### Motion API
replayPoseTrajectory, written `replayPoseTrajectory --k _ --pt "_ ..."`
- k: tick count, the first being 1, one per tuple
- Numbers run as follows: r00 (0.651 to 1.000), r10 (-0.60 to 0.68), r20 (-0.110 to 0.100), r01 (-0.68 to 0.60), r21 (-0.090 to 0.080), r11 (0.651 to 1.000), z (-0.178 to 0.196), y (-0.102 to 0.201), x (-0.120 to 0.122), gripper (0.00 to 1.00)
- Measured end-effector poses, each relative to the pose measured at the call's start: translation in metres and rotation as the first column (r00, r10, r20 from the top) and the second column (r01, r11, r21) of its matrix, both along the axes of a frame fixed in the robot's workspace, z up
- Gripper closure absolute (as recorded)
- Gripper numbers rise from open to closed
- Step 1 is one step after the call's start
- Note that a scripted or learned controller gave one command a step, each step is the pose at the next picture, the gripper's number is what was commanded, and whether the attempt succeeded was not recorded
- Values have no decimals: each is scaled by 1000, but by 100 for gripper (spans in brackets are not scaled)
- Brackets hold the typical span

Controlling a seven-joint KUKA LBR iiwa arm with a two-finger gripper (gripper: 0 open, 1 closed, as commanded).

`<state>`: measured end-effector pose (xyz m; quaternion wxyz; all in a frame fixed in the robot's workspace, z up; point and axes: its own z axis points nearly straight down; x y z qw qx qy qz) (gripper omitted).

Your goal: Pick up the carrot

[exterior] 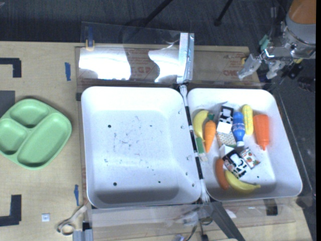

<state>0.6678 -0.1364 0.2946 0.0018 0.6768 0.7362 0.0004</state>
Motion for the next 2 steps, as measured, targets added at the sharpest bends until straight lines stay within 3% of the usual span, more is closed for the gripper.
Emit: replayPoseTrajectory --k 1,2 --pt "999 41 -1 -41 1 999 -139 -27 -15 0" --pt "998 -56 1 56 0 998 -105 -78 0 0"
